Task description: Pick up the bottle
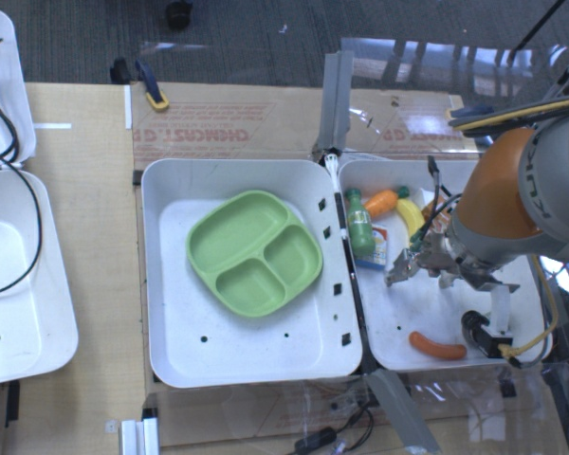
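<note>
Sausage (436, 346) lies below my claw (405, 266), near the bin's (379, 349) front rim. Whether my claw is wide or narrow, I cannot tell. Bottle (360, 227) lies just up-left of it, untouched. I judge I'm approaching; next I must shift over it and descend.

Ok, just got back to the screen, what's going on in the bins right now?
The arm's gripper is down in the right bin, just to the right of the green bottle, which lies by the left wall. Nothing shows between its fingers, so the bottle is not picked up yet. A carrot and a banana lie near the bottle, and a sausage lies near the front. The left bin holds a green divided plate.
</note>
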